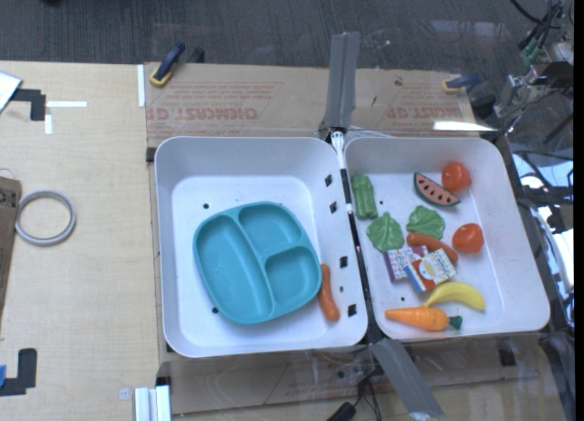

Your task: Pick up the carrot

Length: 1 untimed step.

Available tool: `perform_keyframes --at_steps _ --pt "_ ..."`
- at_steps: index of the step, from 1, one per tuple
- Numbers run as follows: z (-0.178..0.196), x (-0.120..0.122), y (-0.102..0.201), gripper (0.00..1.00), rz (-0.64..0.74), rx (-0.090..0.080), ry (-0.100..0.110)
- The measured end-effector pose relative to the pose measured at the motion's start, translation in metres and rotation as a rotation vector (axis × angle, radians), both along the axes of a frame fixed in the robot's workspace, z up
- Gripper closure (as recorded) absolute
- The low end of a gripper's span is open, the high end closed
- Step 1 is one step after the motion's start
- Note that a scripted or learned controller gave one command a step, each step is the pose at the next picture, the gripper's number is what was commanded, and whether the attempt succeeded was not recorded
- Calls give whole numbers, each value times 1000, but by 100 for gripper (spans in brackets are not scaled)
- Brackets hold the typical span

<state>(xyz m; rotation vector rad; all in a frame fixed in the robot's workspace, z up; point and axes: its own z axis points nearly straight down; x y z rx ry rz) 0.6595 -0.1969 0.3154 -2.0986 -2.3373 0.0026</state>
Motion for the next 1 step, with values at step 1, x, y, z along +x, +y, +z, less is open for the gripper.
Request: perform_keyframes --at_steps 1 --pt "-139 -1 8 100 -115 0 1"
